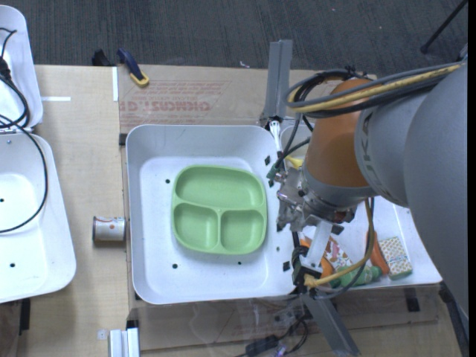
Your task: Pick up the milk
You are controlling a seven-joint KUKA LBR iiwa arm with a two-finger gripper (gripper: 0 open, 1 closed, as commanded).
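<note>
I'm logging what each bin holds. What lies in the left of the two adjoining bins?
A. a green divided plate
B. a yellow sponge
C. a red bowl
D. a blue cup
A: a green divided plate with three compartments lies flat on the floor of the left bin, while the arm is over the bin beside it.

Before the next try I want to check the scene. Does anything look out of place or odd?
Yes. A small can lies on its side on the bench, outside the left bin. In that bin sits a green divided tray, level. The right bin's items lie crowded under the arm.
</note>
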